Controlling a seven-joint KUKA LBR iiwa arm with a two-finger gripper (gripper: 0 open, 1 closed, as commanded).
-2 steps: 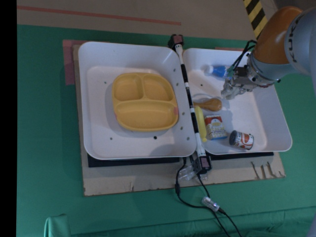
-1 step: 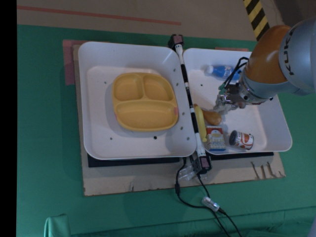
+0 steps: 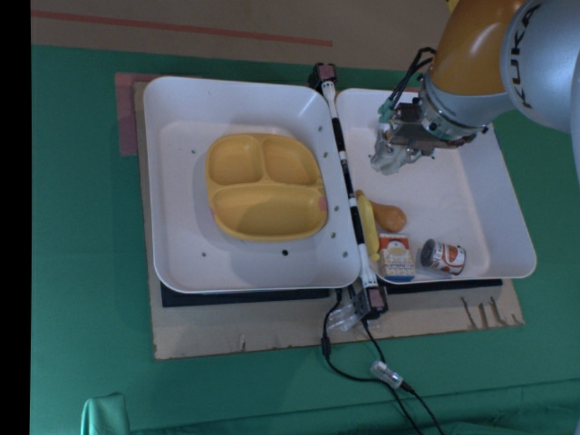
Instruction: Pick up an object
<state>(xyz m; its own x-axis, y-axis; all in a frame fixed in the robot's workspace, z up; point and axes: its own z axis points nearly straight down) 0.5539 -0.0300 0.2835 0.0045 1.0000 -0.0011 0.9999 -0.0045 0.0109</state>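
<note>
Cables [image 3: 362, 352] are trailing across the green bench [image 3: 82, 243] at the near edge, running from the black fitting at the foot of the divider between the two bins.

Gripper [image 3: 390, 157] is hanging over the upper left part of the right bin [image 3: 507, 198], pointing down; its fingers are blurred against the white floor, and whether they are spread or closed cannot be told. Nothing is visibly sitting between them. Above the gripper, the wrist is showing its grey ring and orange band, with the arm [image 3: 535, 43] reaching in from the right.

Objects in the right bin are lying well apart from the gripper, grouped at the near left corner. Banana [image 3: 366, 220] is lying along the divider. Pear-like orange fruit [image 3: 389, 215] is touching the banana on its right side. Small box [image 3: 396, 256] is lying just below the fruit, near the bin's front wall. Can [image 3: 443, 256] is lying on its side just right of the box.

Left bin [image 3: 172, 152] is holding a yellow plate [image 3: 265, 187] with three compartments, sitting near its middle.

Cardboard [image 3: 227, 333] is lying beneath both bins on the bench.
</note>
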